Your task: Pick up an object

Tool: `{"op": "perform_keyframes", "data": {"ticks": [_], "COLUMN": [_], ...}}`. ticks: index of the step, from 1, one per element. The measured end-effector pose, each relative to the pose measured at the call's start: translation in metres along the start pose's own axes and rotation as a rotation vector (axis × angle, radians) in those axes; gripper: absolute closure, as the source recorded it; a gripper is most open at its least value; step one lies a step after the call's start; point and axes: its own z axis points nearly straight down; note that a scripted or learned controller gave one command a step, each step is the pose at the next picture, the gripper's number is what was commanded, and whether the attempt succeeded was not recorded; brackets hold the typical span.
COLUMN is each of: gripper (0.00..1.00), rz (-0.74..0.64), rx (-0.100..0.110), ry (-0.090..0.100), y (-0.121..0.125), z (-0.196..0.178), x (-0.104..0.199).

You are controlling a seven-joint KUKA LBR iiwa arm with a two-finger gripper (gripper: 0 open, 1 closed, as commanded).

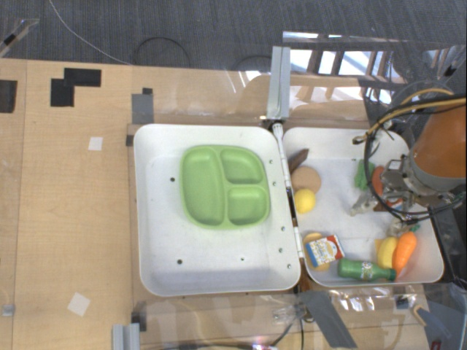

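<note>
The right bin [332,148] holds several objects. A brown egg-shaped item [306,179] sits at its left side, with a yellow lemon [304,201] just below it. Along the front lie a small snack box [323,250], a green bottle [365,270], a yellow item [386,251] and an orange carrot [406,247]. A green item [361,173] and a red one [377,181] lie near the wrist, partly hidden. My gripper [364,205] hangs low over the bin's right middle, above bare floor, with the carrot just in front of it.
The left bin [157,268] holds a green divided plate [224,186]. The arm's orange band [441,148] and black cables [394,115] cover the right bin's far right. A metal post [279,82] stands behind the bins' shared wall.
</note>
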Motion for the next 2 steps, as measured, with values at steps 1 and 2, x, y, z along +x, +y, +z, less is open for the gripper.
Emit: {"op": "perform_keyframes", "data": {"ticks": [1, 2], "gripper": [0.00, 0.00], "rz": [0.079, 0.259], "rx": [0.005, 0.000], "ry": [0.000, -0.001], "y": [0.055, -0.034], "z": [-0.003, 0.002], "x": [0.038, -0.026]}}
